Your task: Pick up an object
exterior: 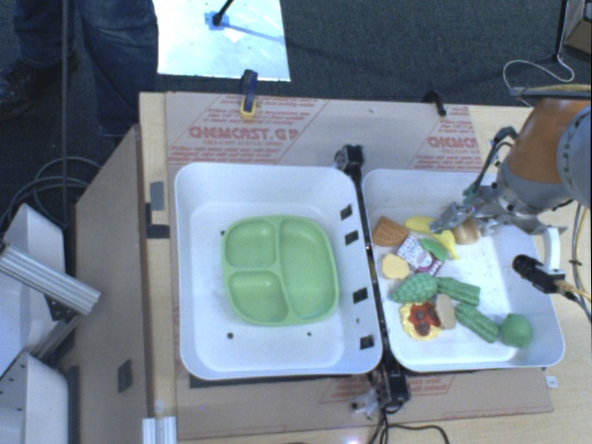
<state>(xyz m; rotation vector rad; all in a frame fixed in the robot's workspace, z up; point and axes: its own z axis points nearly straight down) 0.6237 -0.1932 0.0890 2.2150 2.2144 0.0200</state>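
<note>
Two white bins sit side by side on the table (277, 123). The left bin (199, 248) holds one green divided plate (279, 271) with three compartments. The right bin (527, 326) holds a cluster of toy foods: one pizza slice (423, 319), one yellow banana (435, 234) with its long axis running left to right, two green pickles (467, 308), one green ball (516, 330) and a brown bread piece (389, 231). The pincer (460, 216) is low at the banana's right end; its opening cannot be told, and no grasp is visible.
</note>
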